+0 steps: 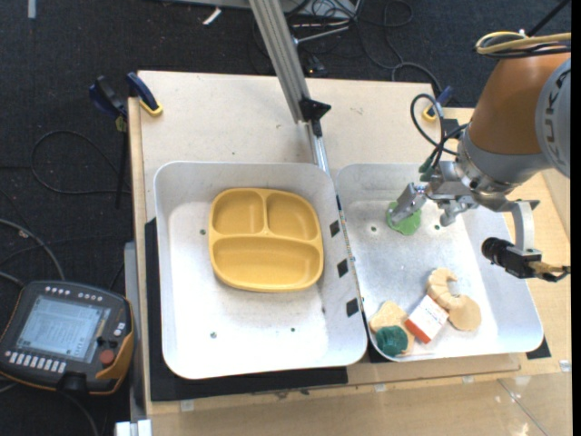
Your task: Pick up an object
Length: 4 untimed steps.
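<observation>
In the right bin (508,330), a light green object (405,218) lies near the far left. My gripper (430,203) hovers just right of it with its two fingers apart. The left fingertip (413,196) is at the green object's top edge; I cannot tell if they touch. Nothing sits between the fingers. Near the bin's front lie a tan curled piece (444,285), a tan round piece (467,315), a red and white box (427,321), another tan piece (386,314) and a dark green object (392,339).
The left bin (182,334) holds a yellow divided plate (266,239). A slanted metal pole (281,44) comes down to the bins' shared far edge. A teach pendant (64,330) lies off the bench at the lower left. Blue clamps (136,89) grip the bench's far-left corner.
</observation>
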### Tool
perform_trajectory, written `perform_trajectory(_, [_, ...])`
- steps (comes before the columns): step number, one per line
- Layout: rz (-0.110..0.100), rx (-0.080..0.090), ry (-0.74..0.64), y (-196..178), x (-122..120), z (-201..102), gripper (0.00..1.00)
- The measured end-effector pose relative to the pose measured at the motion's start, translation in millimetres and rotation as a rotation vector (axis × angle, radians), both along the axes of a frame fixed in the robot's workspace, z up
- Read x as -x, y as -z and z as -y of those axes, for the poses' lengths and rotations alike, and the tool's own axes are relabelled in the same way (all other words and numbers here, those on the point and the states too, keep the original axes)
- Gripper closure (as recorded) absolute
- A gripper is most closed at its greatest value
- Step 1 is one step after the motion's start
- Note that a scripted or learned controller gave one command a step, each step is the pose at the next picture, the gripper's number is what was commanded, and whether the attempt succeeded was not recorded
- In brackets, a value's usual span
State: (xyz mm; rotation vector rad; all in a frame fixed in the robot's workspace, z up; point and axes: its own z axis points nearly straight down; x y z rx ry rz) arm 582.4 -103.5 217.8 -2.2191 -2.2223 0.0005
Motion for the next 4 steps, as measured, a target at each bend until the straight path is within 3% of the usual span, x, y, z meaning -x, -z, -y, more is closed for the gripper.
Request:
perform_trajectory(1, [0.001, 0.000, 0.001, -0.1, -0.1, 0.1, 0.00])
perform_trajectory(3, [-0.006, 0.000, 0.003, 122.0, 8.1, 13.3, 0.00])
perform_trajectory(4, [0.000, 0.000, 0.002, 122.5, 7.9, 13.0, 0.00])
